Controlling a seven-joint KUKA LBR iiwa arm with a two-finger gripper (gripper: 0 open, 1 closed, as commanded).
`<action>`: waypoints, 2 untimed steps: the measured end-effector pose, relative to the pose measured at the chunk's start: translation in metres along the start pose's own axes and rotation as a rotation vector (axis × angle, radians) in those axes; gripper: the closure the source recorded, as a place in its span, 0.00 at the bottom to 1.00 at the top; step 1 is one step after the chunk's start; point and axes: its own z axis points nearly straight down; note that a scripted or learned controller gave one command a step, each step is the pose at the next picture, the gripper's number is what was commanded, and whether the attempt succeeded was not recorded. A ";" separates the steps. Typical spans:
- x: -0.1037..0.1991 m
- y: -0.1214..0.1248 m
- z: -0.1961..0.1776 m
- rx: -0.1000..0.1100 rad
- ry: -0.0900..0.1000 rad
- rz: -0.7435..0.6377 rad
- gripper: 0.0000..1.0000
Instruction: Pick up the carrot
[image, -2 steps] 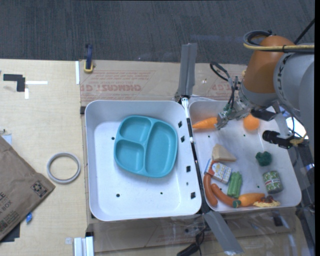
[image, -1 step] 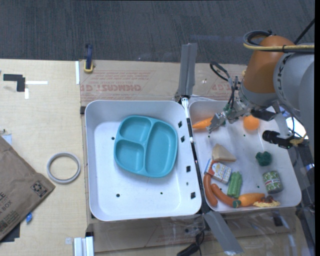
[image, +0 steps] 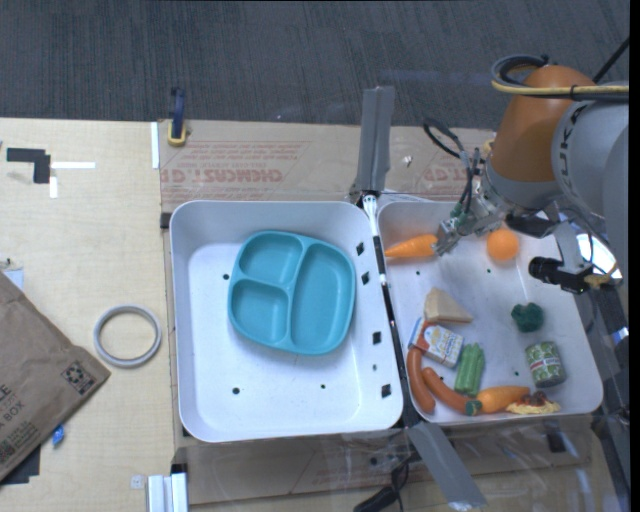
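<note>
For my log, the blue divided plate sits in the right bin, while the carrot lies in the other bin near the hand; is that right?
Not quite: the camera view shows the blue divided plate in the left bin. The carrot lies in the other bin near the hand.

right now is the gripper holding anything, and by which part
It cannot be told for sure. The gripper is at the right-hand, thick end of the carrot in the right bin, but the view does not show the carrot between its fingers.
</note>
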 end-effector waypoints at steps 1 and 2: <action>0.000 0.000 0.000 0.000 0.000 0.000 0.00; 0.058 0.033 -0.069 0.005 0.005 0.190 0.00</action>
